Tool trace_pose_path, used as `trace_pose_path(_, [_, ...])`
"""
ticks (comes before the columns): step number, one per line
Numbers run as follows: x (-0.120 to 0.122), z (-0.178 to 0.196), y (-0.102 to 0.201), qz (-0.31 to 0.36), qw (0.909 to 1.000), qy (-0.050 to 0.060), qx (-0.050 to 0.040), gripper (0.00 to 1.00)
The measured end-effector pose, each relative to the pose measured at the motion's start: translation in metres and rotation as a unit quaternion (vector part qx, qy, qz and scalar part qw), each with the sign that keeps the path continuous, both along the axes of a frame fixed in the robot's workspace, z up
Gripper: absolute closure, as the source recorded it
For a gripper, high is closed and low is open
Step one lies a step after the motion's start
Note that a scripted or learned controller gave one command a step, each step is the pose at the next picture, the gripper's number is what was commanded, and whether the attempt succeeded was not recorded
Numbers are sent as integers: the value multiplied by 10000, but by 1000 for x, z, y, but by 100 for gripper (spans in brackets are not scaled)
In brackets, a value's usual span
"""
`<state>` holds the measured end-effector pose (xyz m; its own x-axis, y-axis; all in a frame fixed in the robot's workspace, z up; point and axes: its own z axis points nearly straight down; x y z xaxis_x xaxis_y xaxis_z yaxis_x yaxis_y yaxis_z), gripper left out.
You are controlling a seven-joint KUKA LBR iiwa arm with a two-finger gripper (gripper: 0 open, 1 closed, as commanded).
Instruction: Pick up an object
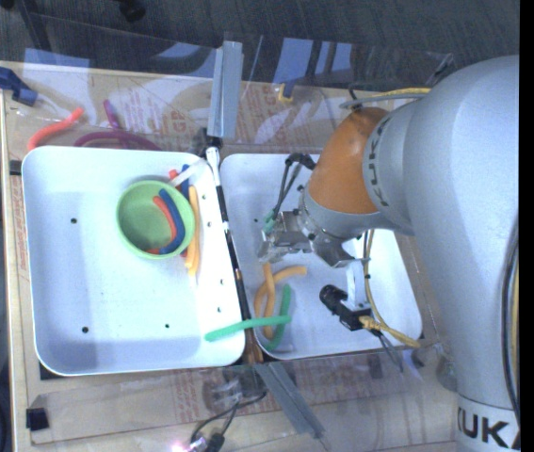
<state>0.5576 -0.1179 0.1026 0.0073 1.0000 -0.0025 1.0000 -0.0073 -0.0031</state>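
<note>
My gripper [278, 236] hangs low over the left half of the right bin [394, 281], under the orange wrist band. Just in front of it lie a curved orange strip [285, 274] and a short green stick [285, 301]. A long green stick [246, 327] rests across the rims where the two bins meet. The left bin [78, 281] holds a green bowl [139, 219] with a red and a blue curved piece inside, and an orange stick [192, 238] leans at the bowl's right side. I see nothing clearly between the gripper's tips.
The big grey arm covers the right bin's far and right parts. A black connector [339, 307] with a yellow cable hangs off the arm over the bin. Red tubing [106, 140] lies behind the left bin. A grey rail [225, 88] stands at the back between the bins.
</note>
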Motion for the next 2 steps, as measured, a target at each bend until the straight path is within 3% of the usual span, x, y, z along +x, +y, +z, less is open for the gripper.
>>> trace_pose_path(1, [0, 0, 0, 5, 10000, 2, -1, 0])
trace_pose_path(2, [0, 9, 1, 28, 10000, 15, -3, 100])
